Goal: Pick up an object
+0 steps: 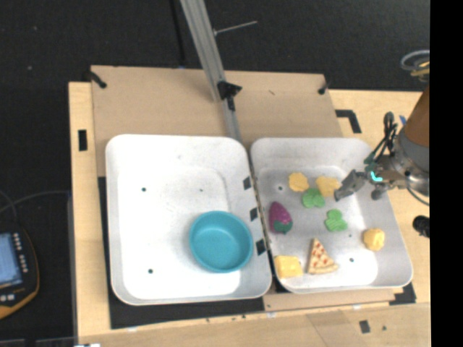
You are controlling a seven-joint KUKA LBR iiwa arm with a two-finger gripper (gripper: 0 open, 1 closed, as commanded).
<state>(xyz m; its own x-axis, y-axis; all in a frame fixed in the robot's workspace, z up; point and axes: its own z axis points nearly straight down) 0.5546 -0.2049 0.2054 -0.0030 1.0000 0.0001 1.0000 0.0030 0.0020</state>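
A view from above shows a pale wooden worktop (83, 194) carrying 2 shallow white bins side by side. The left bin (152, 172) holds 1 round turquoise bowl (219, 241), sitting upright near its lower right corner. The right bin (289, 157) holds 8 small toy food pieces. Near the middle lie a yellow piece (298, 183), a second yellow piece (327, 186) just beside it to the right, and a green piece (313, 199) touching or nearly touching both from below. Another green piece (335, 220) lies a little lower right. A purple eggplant-like piece (280, 217) lies near the bin's left wall. Along the lower edge sit a yellow block (288, 267) and a pizza slice (320, 258), close together. A small yellow lump (374, 238) lies apart near the right wall. The grey arm (412, 147) reaches in from the right, and its gripper (346, 187) hangs just right of the second yellow piece, above the bin floor. Whether its fingers are spread or pressed together cannot be told, and nothing is visibly caught between them. A slanted metal pole (206, 49) rises behind the bins.
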